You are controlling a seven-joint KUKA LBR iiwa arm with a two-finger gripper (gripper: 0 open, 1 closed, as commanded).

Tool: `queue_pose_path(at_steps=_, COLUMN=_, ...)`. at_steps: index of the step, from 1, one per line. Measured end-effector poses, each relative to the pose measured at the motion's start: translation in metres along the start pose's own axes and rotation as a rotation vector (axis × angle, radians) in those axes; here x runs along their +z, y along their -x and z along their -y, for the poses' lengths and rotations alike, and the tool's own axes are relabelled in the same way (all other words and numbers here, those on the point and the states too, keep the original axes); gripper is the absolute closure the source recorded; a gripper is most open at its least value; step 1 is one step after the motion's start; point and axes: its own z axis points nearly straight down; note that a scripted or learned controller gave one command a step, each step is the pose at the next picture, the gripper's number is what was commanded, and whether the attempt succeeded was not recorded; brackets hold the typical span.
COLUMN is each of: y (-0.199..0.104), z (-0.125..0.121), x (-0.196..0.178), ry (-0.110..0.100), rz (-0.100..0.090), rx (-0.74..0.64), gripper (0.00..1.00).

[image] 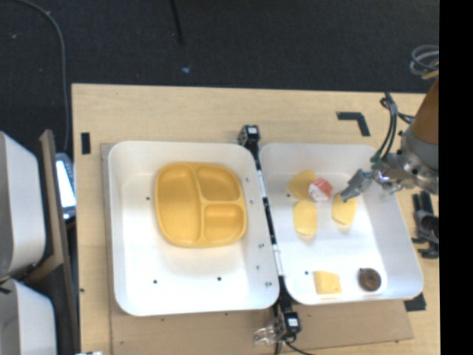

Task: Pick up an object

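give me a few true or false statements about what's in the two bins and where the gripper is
1. The divided yellow tray lies in the left bin. True.
2. The gripper is over the left bin. False: it is over the right bin, by the yellow piece.
3. A small brown round object sits near the right bin's front right corner. True.
4. The yellow square block lies on the tray. False: it lies on the right bin's floor, beside the brown round object.
5. The red and white object is in the left bin. False: it is in the right bin, against a yellow piece.
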Motion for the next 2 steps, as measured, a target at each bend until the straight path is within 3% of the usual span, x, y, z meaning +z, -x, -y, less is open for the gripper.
queue_pose_path(at_steps=1, y=0.0, z=-0.002, x=-0.004, ry=0.008, rz=0.002, rx=-0.001, gripper=0.0)
queue_pose_path(at_steps=2, y=0.009, z=0.002, x=0.052, ry=0.003, rz=0.001, rx=-0.001, gripper=0.0)
